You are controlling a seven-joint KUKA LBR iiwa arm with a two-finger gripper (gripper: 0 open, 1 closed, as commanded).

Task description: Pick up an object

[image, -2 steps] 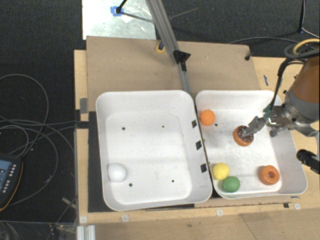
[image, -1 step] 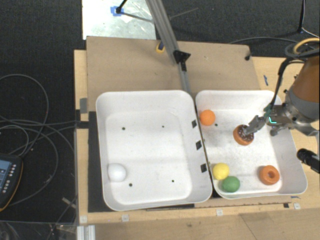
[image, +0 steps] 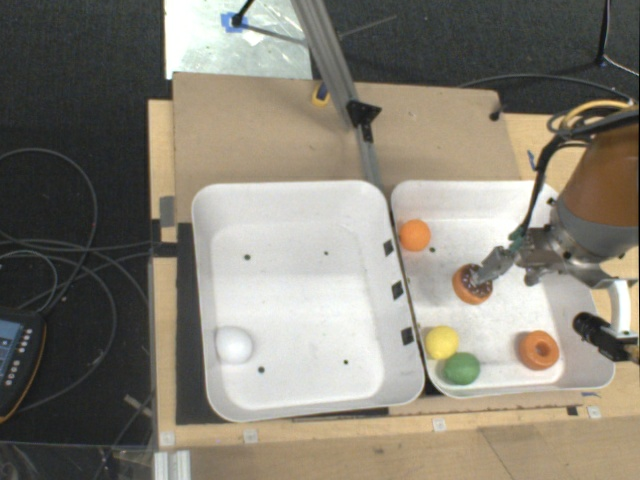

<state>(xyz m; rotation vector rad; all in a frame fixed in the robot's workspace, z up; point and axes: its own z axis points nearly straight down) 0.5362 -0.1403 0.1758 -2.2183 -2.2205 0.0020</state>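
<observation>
Two white bins side by side on a bench, seen from above. Right bin [image: 470, 203]: gripper [image: 483, 286] down over a brown-orange ring [image: 468, 286] mid-bin, seemingly touching it; finger state impossible to tell. Orange ball [image: 414, 235] at far left, yellow ball [image: 441, 342] and green ball [image: 461, 368] touching at near left, orange ring [image: 538, 350] near right. Left bin [image: 290, 200]: white ball [image: 234, 345] in near left corner.

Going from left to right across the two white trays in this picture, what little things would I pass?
White ball → orange ball → yellow ball → green ball → orange ring under the pincer → second orange ring.
</observation>
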